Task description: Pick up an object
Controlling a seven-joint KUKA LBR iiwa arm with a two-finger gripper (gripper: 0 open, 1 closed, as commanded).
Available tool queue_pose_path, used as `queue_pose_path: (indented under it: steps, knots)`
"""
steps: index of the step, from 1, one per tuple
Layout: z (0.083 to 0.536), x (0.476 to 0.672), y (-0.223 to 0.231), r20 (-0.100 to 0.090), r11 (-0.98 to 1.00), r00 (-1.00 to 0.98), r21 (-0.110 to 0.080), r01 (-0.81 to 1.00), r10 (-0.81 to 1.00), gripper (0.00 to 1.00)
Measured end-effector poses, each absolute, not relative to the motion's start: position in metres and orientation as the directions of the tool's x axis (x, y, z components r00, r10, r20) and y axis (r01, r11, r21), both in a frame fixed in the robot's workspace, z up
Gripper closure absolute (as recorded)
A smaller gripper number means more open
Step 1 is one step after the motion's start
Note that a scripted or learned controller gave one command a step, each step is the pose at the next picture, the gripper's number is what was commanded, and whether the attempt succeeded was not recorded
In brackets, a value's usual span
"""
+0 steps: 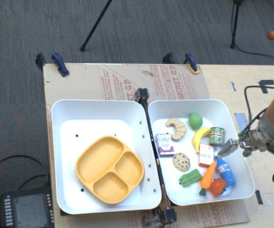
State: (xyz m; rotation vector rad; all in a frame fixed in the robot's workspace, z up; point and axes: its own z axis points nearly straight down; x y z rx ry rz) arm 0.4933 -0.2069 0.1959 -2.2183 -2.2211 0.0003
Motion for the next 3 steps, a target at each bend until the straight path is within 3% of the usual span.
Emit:
queue_pose_path:
  steps: [1,2,3]
  knots:
    - [0.086,0.577,-0.159,0.003,0.003,-0.003,-0.004,1.000,1.000,0.00]
    - [0.097,0.578,-0.159,0.003,0.005,-0.005,-0.003,1.000,1.000,1.00]
    - [0.097,0.578,-0.159,0.003,0.004,-0.004,-0.003,1.000,1.000,0.00]
